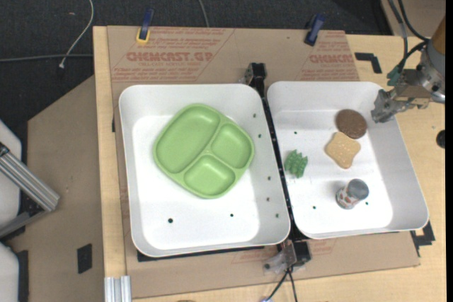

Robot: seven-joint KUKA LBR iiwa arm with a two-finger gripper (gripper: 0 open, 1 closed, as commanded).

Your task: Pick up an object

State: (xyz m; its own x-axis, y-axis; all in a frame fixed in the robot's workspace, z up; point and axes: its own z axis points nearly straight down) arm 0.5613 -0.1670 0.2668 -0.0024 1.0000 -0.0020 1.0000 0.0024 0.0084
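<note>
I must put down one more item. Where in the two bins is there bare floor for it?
Left bin: bare strips around the green divided plate, widest along the near edge. Right bin: bare at the far-left corner and near-left, beside the green toy. Crowded: its right half, with brown disc, tan piece, small can.

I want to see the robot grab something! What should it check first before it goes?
1. Things to grab in the right bin: brown cookie, tan piece, green toy, small can - ok.
2. They lie apart from each other: ok, though cookie and tan piece are close.
3. Gripper is near the cookie, at the bin's edge: ok.
4. Gripper holding nothing: cannot tell.
5. Green plate sits in the left bin, out of the way: ok.
</note>
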